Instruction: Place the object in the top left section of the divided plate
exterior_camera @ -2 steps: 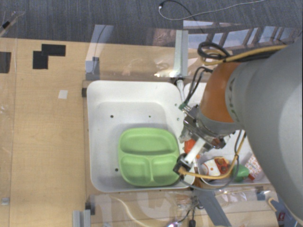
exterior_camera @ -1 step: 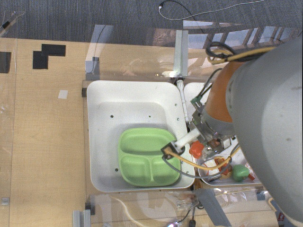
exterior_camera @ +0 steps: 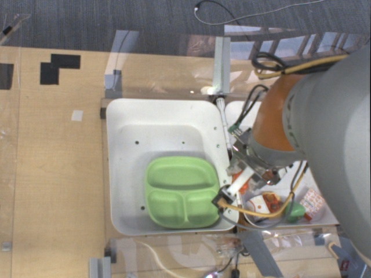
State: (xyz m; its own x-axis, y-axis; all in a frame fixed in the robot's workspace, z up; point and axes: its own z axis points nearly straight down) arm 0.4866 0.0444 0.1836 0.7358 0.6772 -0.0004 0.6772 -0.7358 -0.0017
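Nearest to the camera, just right of the light green divided plastic plate (exterior_camera: pixel 181 191), several small things lie close together in the right shallow white bin (exterior_camera: pixel 236 110): an orange-red piece (exterior_camera: pixel 269 200), a small green piece (exterior_camera: pixel 295 211) and a red-and-white patterned packet (exterior_camera: pixel 313 201). Which of them is the object to move, I cannot tell. The plate itself lies in the left shallow white bin (exterior_camera: pixel 124 155), and all its sections are bare, so I judge the step in hand is the picking. The next move calls for a secure hold, then a carry left over the plate's far-left section. The gripper (exterior_camera: pixel 259 177) hangs just right of the plate, above those things; whether it is open or closed is hidden. Behind it, the grey arm with its orange band (exterior_camera: pixel 278 120) leans in steeply from the right.
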